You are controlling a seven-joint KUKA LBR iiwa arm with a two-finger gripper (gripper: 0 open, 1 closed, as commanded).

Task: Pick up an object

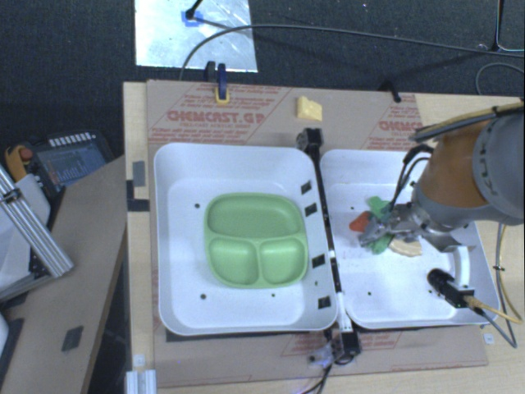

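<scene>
Green piece (377,207) — half hidden beneath the claw (379,235).

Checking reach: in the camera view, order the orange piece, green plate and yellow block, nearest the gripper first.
1. Orange piece: right bin, beside the gripper.
2. Green plate: left bin.
3. Yellow block: cardboard behind the bins.

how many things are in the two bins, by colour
green: 2, divided plate and green piece
orange: 1, orange piece
tan: 1, tan piece
total: 4
</scene>
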